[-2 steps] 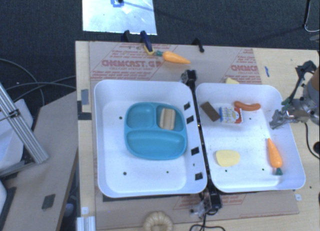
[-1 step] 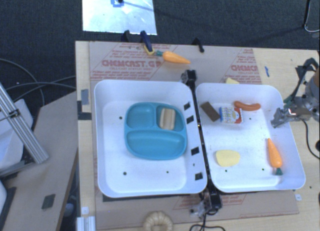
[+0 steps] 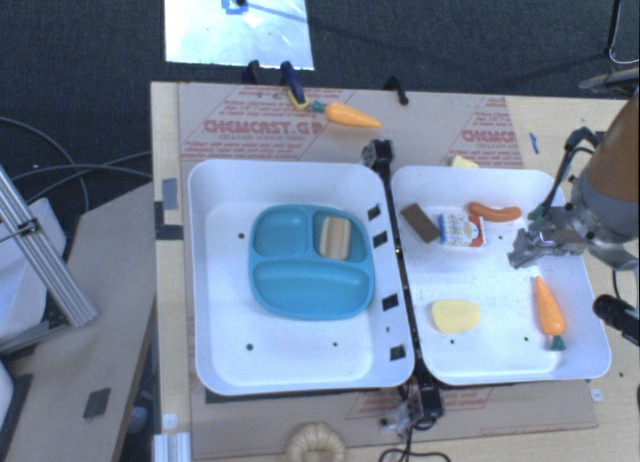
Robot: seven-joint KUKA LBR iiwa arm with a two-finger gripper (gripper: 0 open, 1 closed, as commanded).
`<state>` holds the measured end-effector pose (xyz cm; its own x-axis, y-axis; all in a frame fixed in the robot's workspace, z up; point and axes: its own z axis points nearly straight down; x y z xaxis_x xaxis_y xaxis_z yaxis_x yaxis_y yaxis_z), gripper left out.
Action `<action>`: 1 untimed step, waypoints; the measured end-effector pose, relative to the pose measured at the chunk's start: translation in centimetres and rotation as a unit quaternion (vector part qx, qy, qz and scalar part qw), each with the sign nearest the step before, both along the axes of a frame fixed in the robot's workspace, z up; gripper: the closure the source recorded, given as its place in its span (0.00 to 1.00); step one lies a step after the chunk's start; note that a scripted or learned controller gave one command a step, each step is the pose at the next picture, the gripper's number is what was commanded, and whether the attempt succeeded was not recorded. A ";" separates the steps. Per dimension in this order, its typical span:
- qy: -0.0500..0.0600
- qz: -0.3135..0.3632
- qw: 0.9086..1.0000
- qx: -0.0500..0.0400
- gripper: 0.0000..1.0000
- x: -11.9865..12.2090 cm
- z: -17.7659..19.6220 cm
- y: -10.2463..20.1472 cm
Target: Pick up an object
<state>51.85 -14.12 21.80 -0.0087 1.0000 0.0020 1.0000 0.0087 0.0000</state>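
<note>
My gripper (image 3: 530, 248) hangs over the right side of the right bin (image 3: 500, 360), just above a toy carrot (image 3: 547, 310) that lies near the bin's right wall. Nothing shows in its grasp. To its upper left lies an orange sausage (image 3: 495, 212). Further left are a white packet (image 3: 458, 228) and a brown block (image 3: 420, 222). A yellow flat piece (image 3: 455, 316) rests in the lower middle of that bin.
The left bin (image 3: 225, 350) holds a blue divided plate (image 3: 300, 285) with a tan slice (image 3: 334, 237) in one compartment. A second carrot (image 3: 345, 115) lies on the cardboard behind the bins. A small yellow piece (image 3: 463, 162) sits at the right bin's far rim.
</note>
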 end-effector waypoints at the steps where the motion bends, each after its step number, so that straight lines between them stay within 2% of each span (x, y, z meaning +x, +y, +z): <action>1: 0.000 0.000 1.000 0.000 1.00 -0.4 -0.8 5.2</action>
